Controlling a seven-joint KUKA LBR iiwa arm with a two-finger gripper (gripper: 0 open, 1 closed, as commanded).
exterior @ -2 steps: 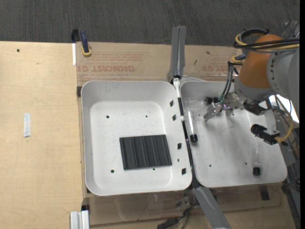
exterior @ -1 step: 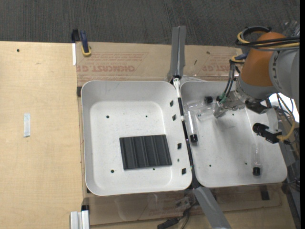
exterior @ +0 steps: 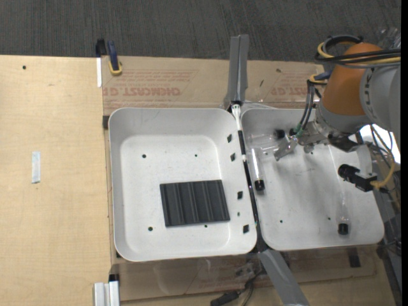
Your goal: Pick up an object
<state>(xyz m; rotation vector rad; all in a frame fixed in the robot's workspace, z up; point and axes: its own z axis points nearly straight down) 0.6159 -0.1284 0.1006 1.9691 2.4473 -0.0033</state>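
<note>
Ribbed dark panel [exterior: 194,203], flat and rectangular, lies in the left bin [exterior: 127,171] toward its near edge, slightly right of centre, clear of every wall with open white floor around it. In the right bin [exterior: 319,234], a clear tube [exterior: 254,166] with a black end lies along the left wall. A second clear tube [exterior: 343,218], also black-tipped, sits near the near right corner, well apart from the first.

The end effector [exterior: 290,142] hangs over the far part of the right bin, between its far-left corner and the centre. Whether it is wide or narrow cannot be told, and nothing can be seen held in it. The grey arm, with its orange band [exterior: 347,88], covers the bin's far right corner.

The bins are smooth white plastic with rounded corners, touching along a shared edge. They rest on printed cardboard [exterior: 166,85] on the pale wooden counter [exterior: 51,234]. A blue and yellow clamp [exterior: 111,57] grips the counter's far edge. Beyond is grey carpet [exterior: 159,11].
</note>
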